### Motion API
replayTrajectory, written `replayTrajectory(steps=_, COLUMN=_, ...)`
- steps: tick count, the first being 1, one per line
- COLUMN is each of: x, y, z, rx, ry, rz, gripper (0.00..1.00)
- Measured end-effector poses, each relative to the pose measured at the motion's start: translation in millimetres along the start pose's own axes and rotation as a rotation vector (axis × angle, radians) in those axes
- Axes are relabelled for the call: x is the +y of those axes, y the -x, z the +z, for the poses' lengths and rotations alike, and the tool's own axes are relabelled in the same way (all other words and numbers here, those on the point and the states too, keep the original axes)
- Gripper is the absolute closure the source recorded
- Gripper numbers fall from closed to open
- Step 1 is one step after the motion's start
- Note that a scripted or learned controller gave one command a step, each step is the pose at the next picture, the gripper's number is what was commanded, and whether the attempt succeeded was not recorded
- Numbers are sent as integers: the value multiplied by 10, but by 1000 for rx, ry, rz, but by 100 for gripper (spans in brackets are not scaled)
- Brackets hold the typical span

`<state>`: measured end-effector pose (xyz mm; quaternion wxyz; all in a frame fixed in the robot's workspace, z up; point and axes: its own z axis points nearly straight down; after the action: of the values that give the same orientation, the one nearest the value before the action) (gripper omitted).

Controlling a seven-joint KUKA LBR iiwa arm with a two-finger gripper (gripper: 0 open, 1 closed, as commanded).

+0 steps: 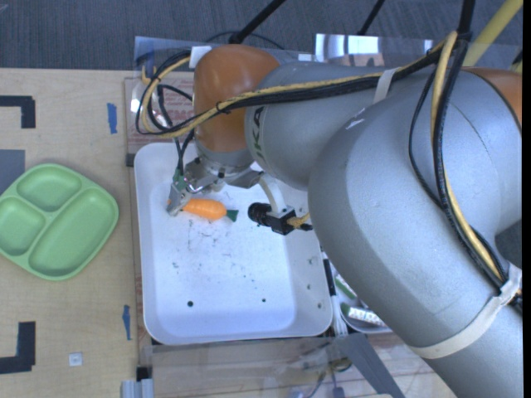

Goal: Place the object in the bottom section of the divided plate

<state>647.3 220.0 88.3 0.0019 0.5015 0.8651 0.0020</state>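
Orange catches my eye first: a small toy carrot point(205, 210) with a green stub at its right end lies on the floor of the white bin point(216, 297), in the bin's upper left part, near the left wall. From my screen I see the gripper point(181, 196) right at the carrot's left tip, its grey fingers point(176, 201) pointing down toward the bin floor just beside and above that end. I cannot tell whether the claw is apart or together, nor whether the carrot sits between the fingers or merely beside them; the angle hides it. Above the gripper comes the orange band point(228, 98) of the wrist, and the big grey arm point(390, 189) sweeps in from the right, covering much of the bin's right side. A yellow and black cable point(166, 89) loops around the wrist. The green divided plate point(55, 220) rests on the wooden bench point(66, 106) to the left of the bin, well apart from the carrot; its large section lies toward the lower right of the plate, two smaller ones toward the upper left. Small dark specks dot the bin floor below the carrot.
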Motion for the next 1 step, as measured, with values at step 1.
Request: replayTrajectory(steps=1, x=0, y=0, z=0, rx=0, ry=0, rz=0, gripper=0)
